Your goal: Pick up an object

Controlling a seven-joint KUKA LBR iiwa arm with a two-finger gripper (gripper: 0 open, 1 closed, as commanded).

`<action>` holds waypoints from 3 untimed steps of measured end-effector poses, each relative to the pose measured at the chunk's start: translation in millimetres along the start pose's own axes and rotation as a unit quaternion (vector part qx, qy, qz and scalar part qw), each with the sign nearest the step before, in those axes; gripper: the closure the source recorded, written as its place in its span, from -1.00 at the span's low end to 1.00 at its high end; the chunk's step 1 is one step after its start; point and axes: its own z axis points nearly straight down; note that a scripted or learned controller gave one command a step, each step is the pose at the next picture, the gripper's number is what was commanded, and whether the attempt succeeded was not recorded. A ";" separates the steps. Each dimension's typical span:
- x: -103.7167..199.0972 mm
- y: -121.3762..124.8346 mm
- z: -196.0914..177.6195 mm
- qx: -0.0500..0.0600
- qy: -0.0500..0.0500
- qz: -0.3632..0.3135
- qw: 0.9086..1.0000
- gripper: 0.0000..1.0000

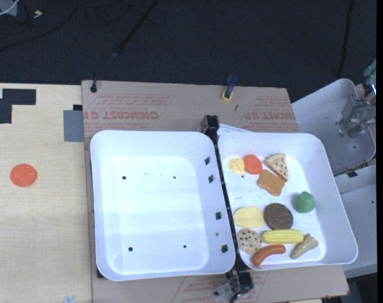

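The right bin [327,188] holds several toy foods. A red tomato [253,164], a yellow piece [236,165] and a pizza slice [278,165] lie at its far end, with a brown toast [270,182] just below them. A green ball [304,201] sits by the right wall. Nearer the front are a pale yellow lump [249,217], a dark brown patty [278,216], a cookie [248,239], a corn cob [282,236], a sausage [268,254] and a tan wedge [304,246]. My gripper [354,115] hangs at the far right, outside the bin and well above the toys.
The left bin [103,169] adjoins the right one along a black divider [218,188]. Both rest on cardboard [153,109] with a blue-and-yellow clamp [229,88] at its back edge. An orange disc [23,175] lies on the wooden bench at left.
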 end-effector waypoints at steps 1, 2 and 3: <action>-78.2 -0.8 3.5 0.003 -0.001 0.005 1.000 1.00; -32.1 -2.3 163.2 0.011 0.002 0.001 1.000 1.00; 3.6 0.2 29.0 -0.005 0.000 -0.001 1.000 1.00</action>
